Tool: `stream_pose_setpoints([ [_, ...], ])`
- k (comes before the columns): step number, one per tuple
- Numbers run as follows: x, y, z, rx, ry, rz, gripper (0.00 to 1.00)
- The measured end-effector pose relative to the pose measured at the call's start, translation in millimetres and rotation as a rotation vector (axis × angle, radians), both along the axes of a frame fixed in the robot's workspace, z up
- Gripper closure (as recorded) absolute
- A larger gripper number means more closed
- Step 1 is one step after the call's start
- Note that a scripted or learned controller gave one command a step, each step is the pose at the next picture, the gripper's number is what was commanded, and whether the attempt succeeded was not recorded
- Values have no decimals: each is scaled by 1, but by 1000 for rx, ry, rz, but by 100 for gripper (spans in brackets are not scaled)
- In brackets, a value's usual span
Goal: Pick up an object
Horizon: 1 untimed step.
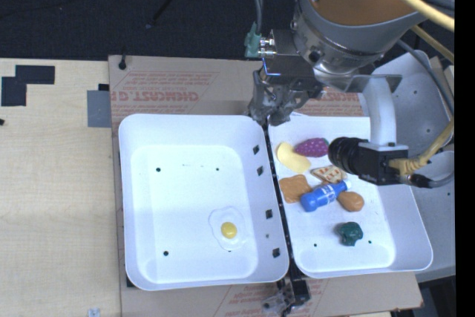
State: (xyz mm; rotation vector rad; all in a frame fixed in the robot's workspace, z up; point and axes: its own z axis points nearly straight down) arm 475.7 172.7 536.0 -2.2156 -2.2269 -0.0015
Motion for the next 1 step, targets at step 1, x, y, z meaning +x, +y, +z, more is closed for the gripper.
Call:
stream_pose_setpoints([
  [1,0,34,1,-2,4,0,100],
])
